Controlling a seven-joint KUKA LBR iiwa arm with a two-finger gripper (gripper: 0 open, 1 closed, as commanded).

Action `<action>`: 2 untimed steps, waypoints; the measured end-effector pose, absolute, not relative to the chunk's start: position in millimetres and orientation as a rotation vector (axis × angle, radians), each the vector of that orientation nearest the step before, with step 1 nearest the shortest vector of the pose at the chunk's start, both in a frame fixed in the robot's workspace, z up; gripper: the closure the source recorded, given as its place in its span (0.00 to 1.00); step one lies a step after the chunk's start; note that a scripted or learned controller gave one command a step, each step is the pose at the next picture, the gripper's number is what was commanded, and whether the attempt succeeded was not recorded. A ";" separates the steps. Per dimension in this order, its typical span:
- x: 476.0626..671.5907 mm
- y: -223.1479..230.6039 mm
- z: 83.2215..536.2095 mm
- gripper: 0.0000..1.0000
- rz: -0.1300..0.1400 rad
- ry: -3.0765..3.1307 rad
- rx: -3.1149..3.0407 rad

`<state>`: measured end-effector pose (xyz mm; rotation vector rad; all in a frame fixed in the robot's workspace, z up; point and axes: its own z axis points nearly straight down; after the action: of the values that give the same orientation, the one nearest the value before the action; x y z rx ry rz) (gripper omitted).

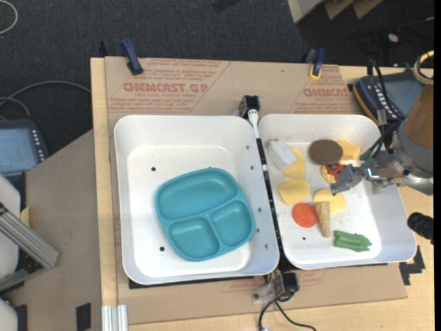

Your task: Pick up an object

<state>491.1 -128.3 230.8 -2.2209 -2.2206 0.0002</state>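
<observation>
Camera view: two-finger gripper (346,178) hangs over the right shallow white bin (386,243) beside a small red-and-yellow toy food piece (331,172); whether it grips anything, I cannot tell.

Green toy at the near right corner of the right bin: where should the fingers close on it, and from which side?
Grip the green toy across its narrow width at mid-length, coming straight down. It lies flat and elongated, apart from the cone-shaped piece to its left, with bare bin floor around it, so the fingers probably have room either side.
</observation>
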 end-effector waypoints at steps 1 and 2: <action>491.5 -111.3 167.5 0.00 0.006 -2.217 -2.215; 509.9 -180.8 233.5 0.00 -0.002 -2.223 -2.235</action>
<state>509.9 -180.8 233.5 -2.2348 -2.2234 -0.0021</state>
